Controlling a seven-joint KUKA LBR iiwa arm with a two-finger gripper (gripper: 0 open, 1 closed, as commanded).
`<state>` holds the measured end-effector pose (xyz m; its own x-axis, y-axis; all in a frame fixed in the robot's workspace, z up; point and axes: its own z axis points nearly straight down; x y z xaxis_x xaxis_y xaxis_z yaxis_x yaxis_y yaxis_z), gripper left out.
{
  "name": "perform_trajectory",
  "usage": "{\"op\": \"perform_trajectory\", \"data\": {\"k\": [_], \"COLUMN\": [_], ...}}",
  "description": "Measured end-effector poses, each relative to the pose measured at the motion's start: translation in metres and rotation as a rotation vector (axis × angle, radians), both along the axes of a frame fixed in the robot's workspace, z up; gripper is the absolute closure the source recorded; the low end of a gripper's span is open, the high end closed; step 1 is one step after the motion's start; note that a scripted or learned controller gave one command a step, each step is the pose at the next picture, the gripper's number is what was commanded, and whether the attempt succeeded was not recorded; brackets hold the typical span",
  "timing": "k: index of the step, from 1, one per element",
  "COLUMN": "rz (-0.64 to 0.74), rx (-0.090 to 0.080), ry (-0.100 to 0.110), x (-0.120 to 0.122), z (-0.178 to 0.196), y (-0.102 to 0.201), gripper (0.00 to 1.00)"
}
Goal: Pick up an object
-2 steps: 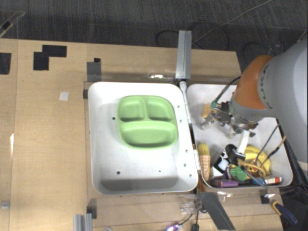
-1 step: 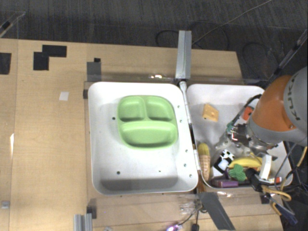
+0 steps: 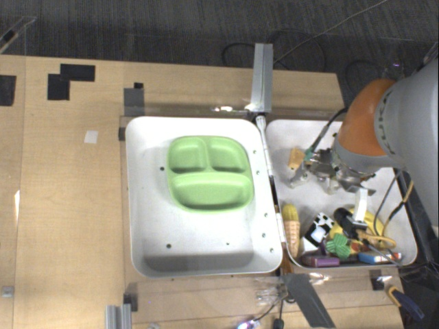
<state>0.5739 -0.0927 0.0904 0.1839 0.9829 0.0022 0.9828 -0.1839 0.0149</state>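
So, arm: reaches in from right, gripper [image 3: 322,170] low over upper part of right bin [image 3: 278,132]
grip state: can't tell how far open or if it has anything; wrist hides it
targets: toy clutter at bin's near end; corn cob [image 3: 291,226], b/w cube [image 3: 317,228], purple marker [image 3: 320,260]
handling: prob light, stiff plastic; corn cob sits apart, take across its middle
left bin [image 3: 147,184]: green divided plate [image 3: 208,173], upside down

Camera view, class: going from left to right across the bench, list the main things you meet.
Bare wooden bench top → left white bin → green divided plastic tray → right white bin → grey arm with orange band.
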Motion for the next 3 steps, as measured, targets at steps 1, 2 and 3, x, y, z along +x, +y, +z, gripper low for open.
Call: {"op": "perform_trajectory", "data": {"k": [1, 2, 3], "rz": [0.038, 0.042, 0.043], "rx": [-0.001, -0.002, -0.001], "ry": [-0.003, -0.013, -0.012], "x": [-0.078, -0.074, -0.074], "z": [0.001, 0.013, 0.013], "y": [0.0, 0.002, 0.002], "gripper": [0.0, 1.0, 0.0]}}
